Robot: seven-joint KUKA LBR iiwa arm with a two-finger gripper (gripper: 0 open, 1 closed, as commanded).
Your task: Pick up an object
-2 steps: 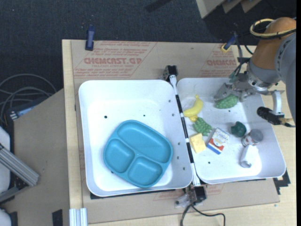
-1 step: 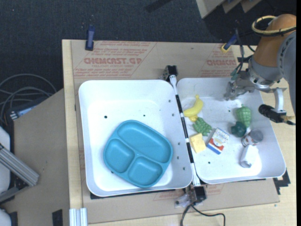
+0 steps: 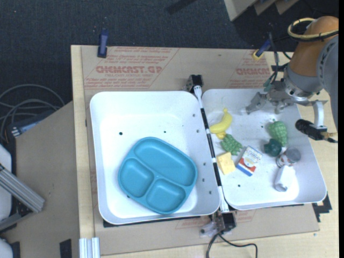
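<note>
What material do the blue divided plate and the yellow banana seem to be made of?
Blue divided plate: probably moulded plastic, smooth with a soft sheen, one even colour. Yellow banana: likely a plastic toy, uniformly bright and glossy; too small to be sure.

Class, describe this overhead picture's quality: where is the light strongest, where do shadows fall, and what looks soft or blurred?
In the camera view, the white bins are brightest, nearly washed out, with sheen on the blue divided plate; soft shadows sit under the plate's lower edge and beside the banana; the dark floor at top is underlit; the gripper and small toys look slightly soft, fine detail unreadable.
</note>
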